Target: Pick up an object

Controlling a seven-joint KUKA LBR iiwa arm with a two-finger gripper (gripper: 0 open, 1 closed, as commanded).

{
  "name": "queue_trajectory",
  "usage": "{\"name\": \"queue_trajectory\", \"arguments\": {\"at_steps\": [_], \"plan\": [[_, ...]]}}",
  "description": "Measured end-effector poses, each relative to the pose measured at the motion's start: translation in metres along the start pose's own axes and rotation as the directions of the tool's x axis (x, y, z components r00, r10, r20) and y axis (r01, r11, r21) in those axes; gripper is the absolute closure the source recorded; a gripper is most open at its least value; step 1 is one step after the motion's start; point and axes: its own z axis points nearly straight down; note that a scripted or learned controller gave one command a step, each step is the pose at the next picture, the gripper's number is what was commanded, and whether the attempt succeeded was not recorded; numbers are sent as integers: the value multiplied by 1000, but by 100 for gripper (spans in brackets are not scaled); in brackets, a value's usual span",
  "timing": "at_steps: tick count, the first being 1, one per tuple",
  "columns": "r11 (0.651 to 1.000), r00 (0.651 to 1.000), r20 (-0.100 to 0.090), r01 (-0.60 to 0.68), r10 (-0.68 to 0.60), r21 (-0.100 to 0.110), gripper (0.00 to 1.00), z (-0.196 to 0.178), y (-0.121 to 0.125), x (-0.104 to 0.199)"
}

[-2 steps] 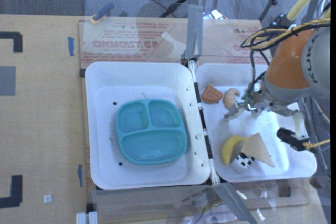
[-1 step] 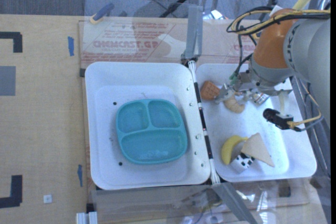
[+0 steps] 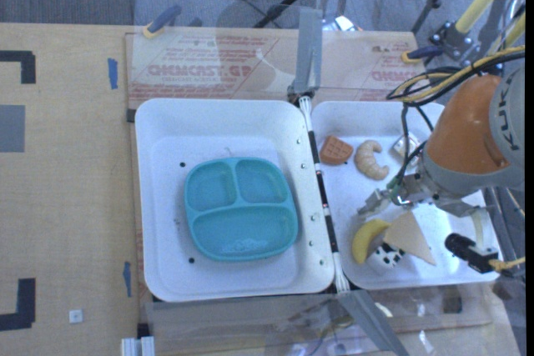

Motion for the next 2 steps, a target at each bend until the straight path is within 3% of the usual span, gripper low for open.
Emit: {"name": "queue_trajectory", "arguments": {"at_steps": [1, 2], "plan": [[1000, 1000, 0, -9, 9, 0, 0, 1, 88, -16], [997, 997, 0, 80, -80, 1, 0, 1, 139, -26]]}}
